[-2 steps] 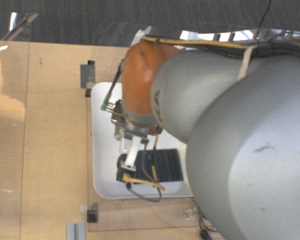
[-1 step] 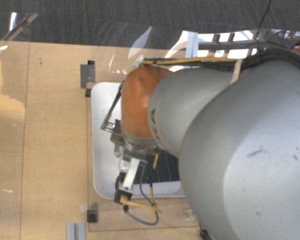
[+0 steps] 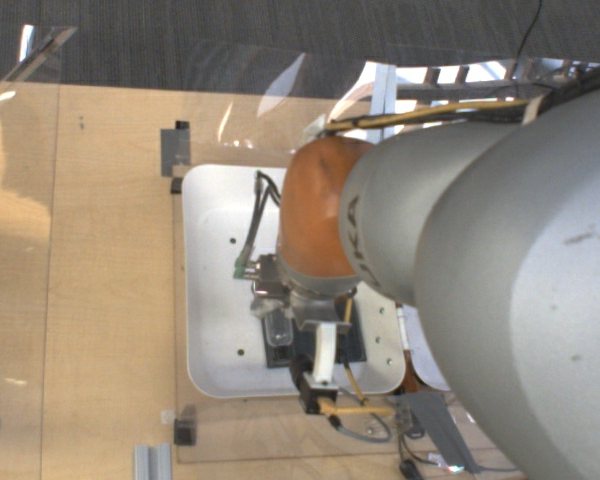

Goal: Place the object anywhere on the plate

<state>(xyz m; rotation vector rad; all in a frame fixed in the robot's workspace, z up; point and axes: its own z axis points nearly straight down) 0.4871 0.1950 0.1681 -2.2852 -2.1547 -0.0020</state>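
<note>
**Operator:** Where is the object, and where is the plate?

**Observer:** You cannot settle that from this view. The nearest candidate is a dark shape [image 3: 352, 348] on the floor of the white bin [image 3: 215, 268], near the bin's lower right corner. Most of it is covered by the wrist hardware. You cannot tell whether it is the object, the plate, or part of the tool.

**Operator:** And the gripper?

**Observer:** You see the gripper [image 3: 280, 333] low over that bin, just left of the dark shape, pointing down at the bin floor. I cannot tell whether it is open or closed, because the wrist sits over it from this angle. Nothing can be made out as held in it.

**Operator:** What is around it?

**Observer:** Above the gripper you have the orange band [image 3: 315, 218], and behind that the grey arm [image 3: 480, 268], which covers the right half of the picture. A thin cable [image 3: 252, 230] with a green end runs down the left side of the wrist. The left part of the bin floor is bare white. The bin rests on the wooden bench [image 3: 90, 268], with a black bracket [image 3: 177, 148] at its upper left corner and a second bracket [image 3: 185, 430] at its lower left corner.
</note>
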